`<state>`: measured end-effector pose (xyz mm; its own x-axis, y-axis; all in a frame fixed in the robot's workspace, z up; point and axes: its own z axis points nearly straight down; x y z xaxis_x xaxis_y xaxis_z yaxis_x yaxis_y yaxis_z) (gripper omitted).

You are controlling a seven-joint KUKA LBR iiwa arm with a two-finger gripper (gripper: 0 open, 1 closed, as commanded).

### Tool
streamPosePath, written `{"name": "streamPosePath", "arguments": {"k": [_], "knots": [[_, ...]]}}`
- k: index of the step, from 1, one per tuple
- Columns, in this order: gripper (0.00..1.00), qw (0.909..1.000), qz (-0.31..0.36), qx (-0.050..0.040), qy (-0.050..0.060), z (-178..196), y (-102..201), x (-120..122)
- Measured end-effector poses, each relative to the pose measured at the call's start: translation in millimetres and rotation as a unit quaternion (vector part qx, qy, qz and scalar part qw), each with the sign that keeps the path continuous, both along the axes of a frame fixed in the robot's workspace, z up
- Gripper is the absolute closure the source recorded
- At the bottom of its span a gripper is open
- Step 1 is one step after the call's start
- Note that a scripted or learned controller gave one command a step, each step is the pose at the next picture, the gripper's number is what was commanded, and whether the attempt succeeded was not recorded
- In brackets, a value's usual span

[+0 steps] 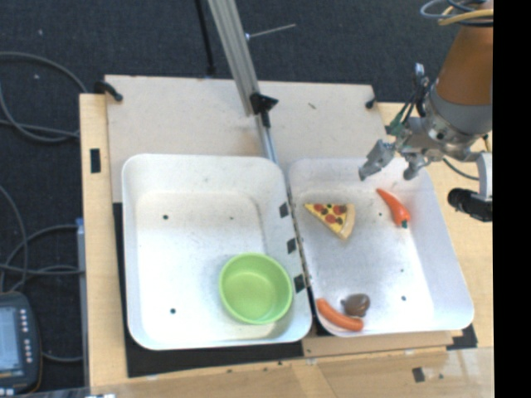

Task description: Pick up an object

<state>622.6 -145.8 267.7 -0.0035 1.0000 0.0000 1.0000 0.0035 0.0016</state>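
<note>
The step in hand looks like the approach, nothing lifted yet; the pincer (392, 163) hangs at the upper right of the frame, over the top edge of the right bin (431, 301), its two fingers spread apart with nothing between them. The nearest candidate is the orange chilli (395, 206), lying just below the pincer and slightly right, on the bin floor; the pizza slice (333, 218) sits further left, toward the frame's centre; a sausage (339, 316) and a brown lump (357, 304) lie at the lower edge; the green bowl (255, 288) rests in the left bin (166, 197). The next move calls for dropping down-frame over the chilli, straddling it, then closing.
</note>
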Motion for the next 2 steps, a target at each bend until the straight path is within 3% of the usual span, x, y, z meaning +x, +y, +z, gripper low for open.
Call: {"name": "streamPosePath", "arguments": {"k": [1,2], "knots": [[0.0,1.0,0.0,-0.0001,0.0,0.0,0.0,0.0],[0.0,1.0,-0.002,-0.001,0.003,-50.2,6.2,-6.4]]}}
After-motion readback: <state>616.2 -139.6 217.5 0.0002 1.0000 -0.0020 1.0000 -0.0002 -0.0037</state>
